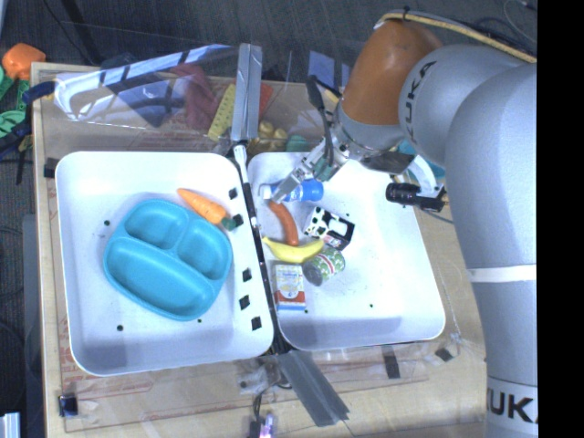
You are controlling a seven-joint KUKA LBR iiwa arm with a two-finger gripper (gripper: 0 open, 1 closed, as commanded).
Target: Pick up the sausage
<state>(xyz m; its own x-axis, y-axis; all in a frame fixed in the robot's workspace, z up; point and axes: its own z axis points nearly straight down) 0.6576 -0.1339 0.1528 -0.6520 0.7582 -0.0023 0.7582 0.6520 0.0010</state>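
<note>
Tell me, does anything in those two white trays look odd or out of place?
One thing stands out: the carrot lies loose in the left bin, leaning against the rim of the blue divided plate, not in a compartment. In the right bin, the sausage, banana and small carton are bunched together against the left wall.

The sausage is a short reddish-brown link lying flat and slightly curved in the right bin near its left wall, its lower end touching the banana.
</note>
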